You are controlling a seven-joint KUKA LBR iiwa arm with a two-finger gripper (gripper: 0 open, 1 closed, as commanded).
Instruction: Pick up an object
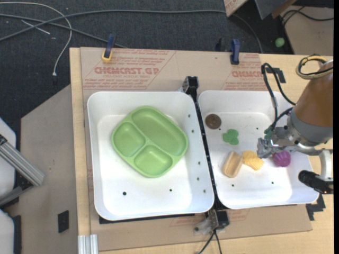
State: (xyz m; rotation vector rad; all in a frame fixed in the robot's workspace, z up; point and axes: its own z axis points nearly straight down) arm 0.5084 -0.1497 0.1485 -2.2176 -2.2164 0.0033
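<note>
The right bin (pixel 275 194) holds several small objects. A brown disc (pixel 213 121) lies near its back left, with a small green piece (pixel 230 137) just in front of it. A tan block (pixel 232 164) and a yellow piece (pixel 252 161) lie side by side in the middle. A purple object (pixel 282 159) sits to their right. My gripper (pixel 269 146) is low over the right bin, between the yellow piece and the purple object and close against the purple one. The wrist hides how it meets them.
The left bin (pixel 106 189) carries a green divided plate (pixel 150 141). A black divider clamp (pixel 190 83) sits between the bins at the back. Cables loop around the arm (pixel 315 110) on the right. Two clamps (pixel 234 51) pin the cardboard's far edge.
</note>
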